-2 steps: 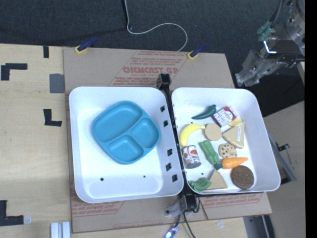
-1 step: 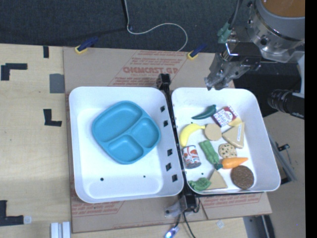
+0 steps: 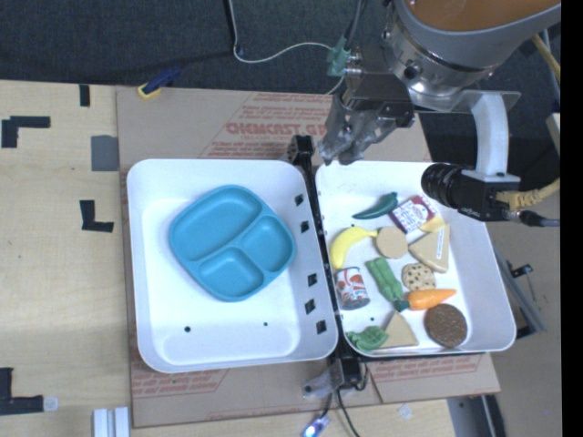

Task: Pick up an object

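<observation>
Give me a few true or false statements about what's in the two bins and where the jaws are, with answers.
1. The blue plate lies in the left bin. True.
2. The banana lies on the blue plate. False: it is in the right bin.
3. The gripper hovers near the far edge of the bins. True.
4. The carrot is between the jaws. False: it lies in the right bin.

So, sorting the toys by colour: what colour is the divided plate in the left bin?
Light blue. The divided plate shows plainly in the camera view, looking down.
</observation>
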`<state>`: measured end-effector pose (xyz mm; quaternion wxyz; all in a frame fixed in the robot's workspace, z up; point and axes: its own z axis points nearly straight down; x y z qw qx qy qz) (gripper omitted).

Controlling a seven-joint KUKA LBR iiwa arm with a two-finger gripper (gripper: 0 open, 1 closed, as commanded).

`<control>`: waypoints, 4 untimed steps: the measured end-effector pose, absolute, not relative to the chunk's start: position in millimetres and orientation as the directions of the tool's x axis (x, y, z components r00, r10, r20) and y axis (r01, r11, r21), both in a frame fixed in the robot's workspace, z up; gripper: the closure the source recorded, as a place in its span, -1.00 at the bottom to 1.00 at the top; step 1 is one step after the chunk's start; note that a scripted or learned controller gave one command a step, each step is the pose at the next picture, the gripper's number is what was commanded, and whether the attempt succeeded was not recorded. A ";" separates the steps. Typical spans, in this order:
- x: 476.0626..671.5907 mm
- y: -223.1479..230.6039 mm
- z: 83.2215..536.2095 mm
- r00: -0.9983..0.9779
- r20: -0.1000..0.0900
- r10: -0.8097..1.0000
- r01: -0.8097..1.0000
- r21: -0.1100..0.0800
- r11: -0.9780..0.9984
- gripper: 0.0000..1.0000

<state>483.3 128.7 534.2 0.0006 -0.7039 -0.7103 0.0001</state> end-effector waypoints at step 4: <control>483.4 147.4 439.8 -0.002 0.000 1.000 1.000 0.000 0.002 1.00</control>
